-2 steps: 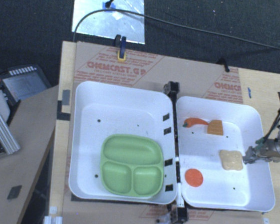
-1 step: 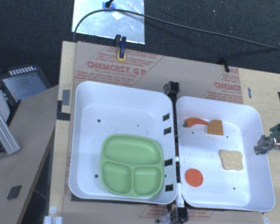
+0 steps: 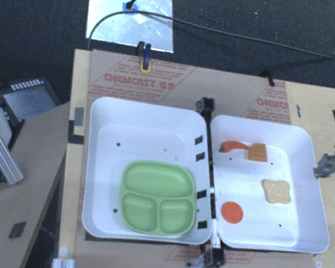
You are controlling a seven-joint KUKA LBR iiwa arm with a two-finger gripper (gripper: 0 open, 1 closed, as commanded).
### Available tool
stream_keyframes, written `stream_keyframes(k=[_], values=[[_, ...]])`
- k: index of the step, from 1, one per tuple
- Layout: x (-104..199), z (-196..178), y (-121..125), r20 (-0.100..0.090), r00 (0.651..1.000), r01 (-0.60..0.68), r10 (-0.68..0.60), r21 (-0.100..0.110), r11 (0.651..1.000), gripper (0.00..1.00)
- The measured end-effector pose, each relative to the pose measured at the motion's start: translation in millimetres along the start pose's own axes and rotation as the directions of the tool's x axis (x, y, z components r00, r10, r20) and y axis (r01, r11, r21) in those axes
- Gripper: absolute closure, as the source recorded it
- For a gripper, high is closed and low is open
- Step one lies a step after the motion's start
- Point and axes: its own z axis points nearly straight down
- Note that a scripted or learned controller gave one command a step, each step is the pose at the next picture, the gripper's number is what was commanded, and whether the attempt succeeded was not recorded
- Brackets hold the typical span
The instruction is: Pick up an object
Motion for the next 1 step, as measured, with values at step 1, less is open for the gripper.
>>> stream_keyframes(k=[1], values=[[57.7, -0.5, 1.2, -0.004, 1.0, 0.005, -0.005, 0.004, 1.0, 1.0]])
